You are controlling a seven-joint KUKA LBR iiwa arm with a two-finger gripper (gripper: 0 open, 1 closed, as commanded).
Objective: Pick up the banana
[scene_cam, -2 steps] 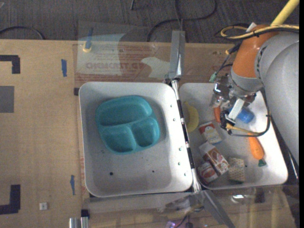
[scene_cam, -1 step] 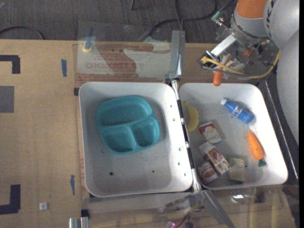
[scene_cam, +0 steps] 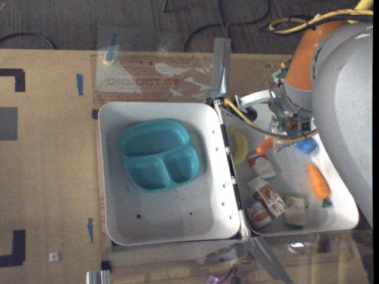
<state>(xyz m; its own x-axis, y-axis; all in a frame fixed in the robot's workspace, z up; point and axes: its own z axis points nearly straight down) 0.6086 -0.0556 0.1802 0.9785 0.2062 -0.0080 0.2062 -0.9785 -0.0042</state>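
The wooden surface (scene_cam: 47,176) carries blue tape marks and black corner markers at its left side. On it sits the left bin (scene_cam: 112,218), holding a teal divided plate (scene_cam: 159,154) toward its upper left, with bare white floor below and to the right of the plate. A grey divider (scene_cam: 228,176) runs between the two bins.

Just past that divider, in the right bin (scene_cam: 343,215), lies the banana (scene_cam: 239,147): a pale yellow, slightly curved shape resting against the bin's left wall in its upper part. To its right stand an orange-capped item (scene_cam: 265,146) and a small carton (scene_cam: 263,165); lower down are a brown-and-white box (scene_cam: 270,199), a round can (scene_cam: 257,213) and a greenish packet (scene_cam: 295,211). Farther right lie a blue piece (scene_cam: 306,146) and a carrot (scene_cam: 319,182).

The gripper (scene_cam: 284,120) hangs over the upper part of the right bin, above and to the right of the banana, apart from it, with yellow cables looping around it. I cannot tell how far its fingers are spread or whether they hold anything. The grey arm (scene_cam: 349,99) covers the bin's right side, leaving little open room there.
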